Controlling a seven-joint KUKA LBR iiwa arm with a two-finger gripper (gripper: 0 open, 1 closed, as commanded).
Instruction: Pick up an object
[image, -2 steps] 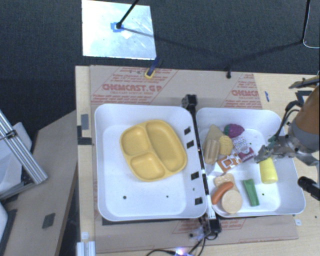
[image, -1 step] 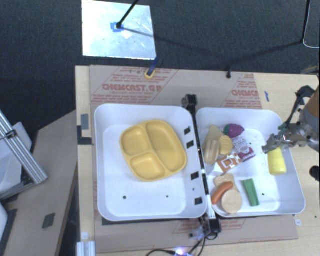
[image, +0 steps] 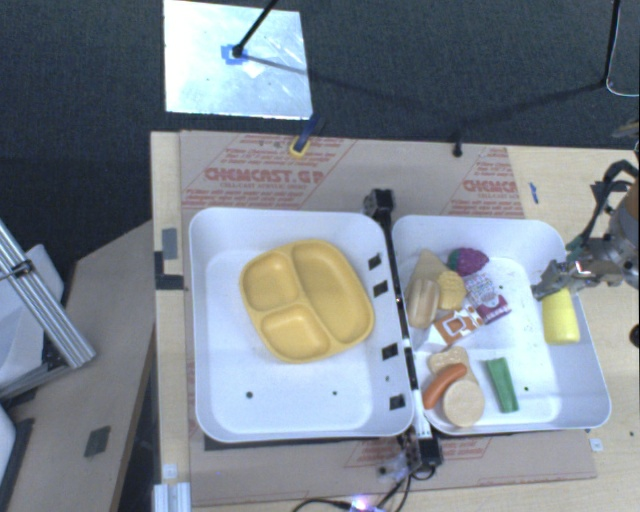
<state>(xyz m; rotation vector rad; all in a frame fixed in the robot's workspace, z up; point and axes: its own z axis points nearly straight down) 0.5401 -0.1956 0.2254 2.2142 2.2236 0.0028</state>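
- The left bin (image: 215, 330) is well away from the gripper, on the far side of the other bin. A big yellow tray (image: 305, 298) with three sections lies in it.
- The right bin (image: 585, 395) lies under the gripper and holds all the small toy food.
- The gripper (image: 560, 278) is at the right bin's far right side. The picture edge cuts off most of the arm.
- I cannot tell if its fingers are open or closed. They look small and blurry.
- A yellow block (image: 561, 316) lies just below the gripper tip, very near it. I cannot see if they touch.
- A green stick (image: 502, 384) lies lower down, apart from the gripper.
- An orange sausage (image: 443, 384) and a round tan cookie (image: 463, 402) touch each other, further off near the bin's bottom left.
- Pale yellow food pieces (image: 430, 290), a purple piece (image: 467, 261) and small printed packets (image: 475, 310) crowd together across the bin from the gripper.
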